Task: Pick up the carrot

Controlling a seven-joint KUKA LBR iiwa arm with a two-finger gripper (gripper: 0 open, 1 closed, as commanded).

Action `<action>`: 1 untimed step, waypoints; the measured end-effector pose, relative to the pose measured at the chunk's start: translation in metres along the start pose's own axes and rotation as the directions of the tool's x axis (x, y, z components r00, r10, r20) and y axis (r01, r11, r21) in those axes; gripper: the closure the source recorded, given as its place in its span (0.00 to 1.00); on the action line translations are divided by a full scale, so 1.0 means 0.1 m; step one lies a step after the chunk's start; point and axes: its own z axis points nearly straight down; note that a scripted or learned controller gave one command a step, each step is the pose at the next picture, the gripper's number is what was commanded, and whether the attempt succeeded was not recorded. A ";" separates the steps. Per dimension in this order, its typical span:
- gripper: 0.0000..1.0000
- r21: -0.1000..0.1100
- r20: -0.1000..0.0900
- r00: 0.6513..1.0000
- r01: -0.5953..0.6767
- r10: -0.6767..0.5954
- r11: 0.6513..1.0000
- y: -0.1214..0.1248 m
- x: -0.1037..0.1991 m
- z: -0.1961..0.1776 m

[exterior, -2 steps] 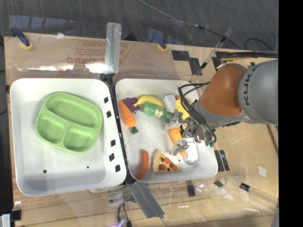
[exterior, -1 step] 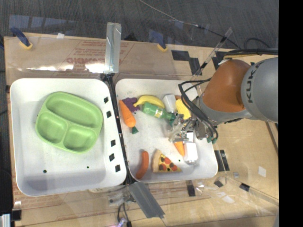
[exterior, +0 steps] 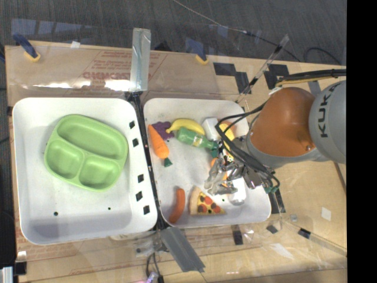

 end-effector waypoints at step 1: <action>1.00 0.002 0.006 0.993 -0.118 0.117 0.993 0.10 -0.49 -0.51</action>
